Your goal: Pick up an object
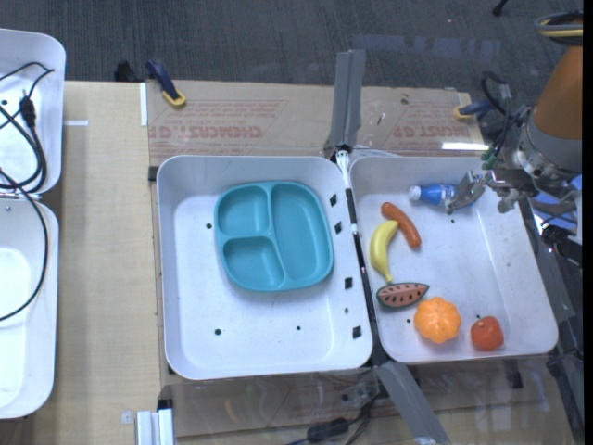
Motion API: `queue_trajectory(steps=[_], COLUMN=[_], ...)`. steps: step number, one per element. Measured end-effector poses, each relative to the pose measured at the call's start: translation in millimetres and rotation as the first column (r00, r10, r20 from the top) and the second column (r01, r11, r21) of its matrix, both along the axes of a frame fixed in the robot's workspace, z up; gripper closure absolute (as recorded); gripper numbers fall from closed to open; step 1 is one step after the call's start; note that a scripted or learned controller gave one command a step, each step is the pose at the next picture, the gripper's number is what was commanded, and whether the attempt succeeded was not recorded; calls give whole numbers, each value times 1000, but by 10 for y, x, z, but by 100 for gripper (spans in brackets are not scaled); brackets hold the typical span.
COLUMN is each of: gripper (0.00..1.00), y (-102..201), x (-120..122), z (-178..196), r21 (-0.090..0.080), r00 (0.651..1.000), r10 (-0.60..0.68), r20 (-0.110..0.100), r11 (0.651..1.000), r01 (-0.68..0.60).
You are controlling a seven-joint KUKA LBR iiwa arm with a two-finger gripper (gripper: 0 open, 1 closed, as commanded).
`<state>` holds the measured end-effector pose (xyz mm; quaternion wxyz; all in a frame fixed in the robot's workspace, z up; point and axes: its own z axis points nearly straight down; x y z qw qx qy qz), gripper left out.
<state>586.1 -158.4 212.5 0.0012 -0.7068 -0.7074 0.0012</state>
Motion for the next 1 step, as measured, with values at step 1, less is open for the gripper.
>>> queue_trajectory(steps=[1], gripper=[0], y=[442], x=[-95], z=[-1213], r21=[0], r00=[1000], r10=[0], r20=[2], r11=[1000], r01=[0])
